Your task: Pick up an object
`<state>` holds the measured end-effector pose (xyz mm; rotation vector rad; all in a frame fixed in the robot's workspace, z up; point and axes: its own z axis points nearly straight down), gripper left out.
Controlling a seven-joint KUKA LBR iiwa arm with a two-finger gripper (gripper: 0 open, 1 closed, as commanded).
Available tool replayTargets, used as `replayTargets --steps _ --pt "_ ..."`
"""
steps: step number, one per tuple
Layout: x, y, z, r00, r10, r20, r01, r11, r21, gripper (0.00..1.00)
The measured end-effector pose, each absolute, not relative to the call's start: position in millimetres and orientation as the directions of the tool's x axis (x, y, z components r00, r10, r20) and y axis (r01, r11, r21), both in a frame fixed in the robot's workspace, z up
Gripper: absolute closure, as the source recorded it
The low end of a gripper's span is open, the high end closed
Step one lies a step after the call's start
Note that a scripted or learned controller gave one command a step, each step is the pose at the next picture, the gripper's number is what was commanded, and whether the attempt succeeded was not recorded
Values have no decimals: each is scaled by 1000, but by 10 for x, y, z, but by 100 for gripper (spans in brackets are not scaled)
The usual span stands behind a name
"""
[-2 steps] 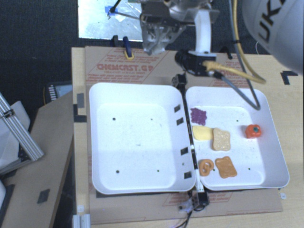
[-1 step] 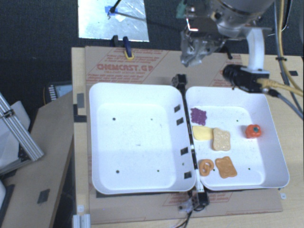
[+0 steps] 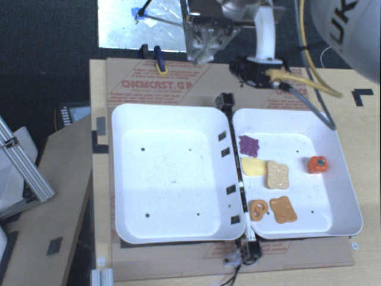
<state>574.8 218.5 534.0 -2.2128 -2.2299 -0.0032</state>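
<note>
The right bin (image 3: 333,159) holds several small toy foods. A purple grape cluster (image 3: 249,145) lies near its left wall. Just below it sit a yellow cheese piece (image 3: 253,168) and a tan cracker (image 3: 277,175). A pretzel (image 3: 258,210) and a brown toast slice (image 3: 283,210) lie toward the bin's front. An orange-red tomato (image 3: 317,164) rests alone near the right side. My gripper (image 3: 202,46) hangs high at the top of the view, beyond the bins' far edge and well away from every item.
The left bin (image 3: 128,177) stands beside the right one, joined by a black-clipped divider (image 3: 229,159). Both rest on a cardboard sheet (image 3: 161,85). Yellow and grey cables (image 3: 303,88) trail over the back right. An aluminium frame piece (image 3: 24,165) leans at the left.
</note>
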Motion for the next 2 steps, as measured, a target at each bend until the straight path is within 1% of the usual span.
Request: replayTargets --steps 1,2 --pt "5682 2352 5352 -5 1000 2 1000 5 2 100" --pt "5824 2227 5351 0 1000 0 1000 0 3 100"
